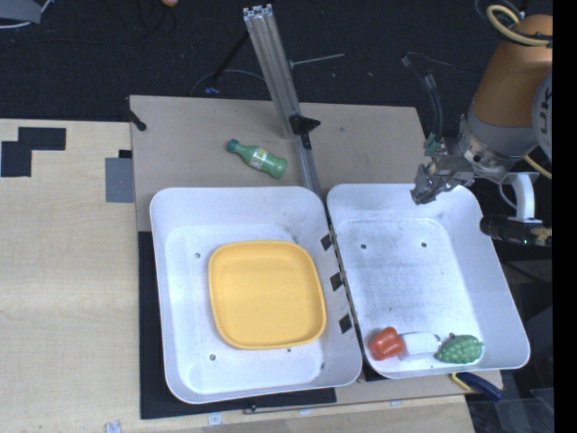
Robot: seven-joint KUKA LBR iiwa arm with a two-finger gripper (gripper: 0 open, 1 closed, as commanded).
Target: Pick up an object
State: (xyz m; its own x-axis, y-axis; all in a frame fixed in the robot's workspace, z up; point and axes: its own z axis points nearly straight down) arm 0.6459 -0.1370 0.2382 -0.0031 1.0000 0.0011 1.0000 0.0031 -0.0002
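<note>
So far: nothing lifted, as far as the view shows; the pick is all ahead.
Arm: reaches in from the right side, orange band above the wrist, wrist tilted down toward the far edge of the right bin (491, 269).
End effector (426, 190): hangs over the far-left corner of the right bin, at or just above its rim. It is dark and small from where I stand; open or closed, I cannot tell. No object seen at its tip.
Candidates in right bin: red pepper-like toy (386, 342), a white flat piece (420, 342) just beside it, and a green bumpy object (459, 349) next along, all lined up at the near edge. All three lie on the bin floor, well apart from the end effector.
Left bin (176, 242): holds a yellow plate (266, 293), lying flat near the centre.
Worktop (370, 142): green bottle (258, 158) on its side beyond the left bin, outside both bins.
Done: at most an approach to the right bin.
Left: travel across the bin to the near edge, descend over one item, close, lift.
Judgement: the red toy looks the likelier grasp, though the white piece touching or nearly touching it may get in the way.
</note>
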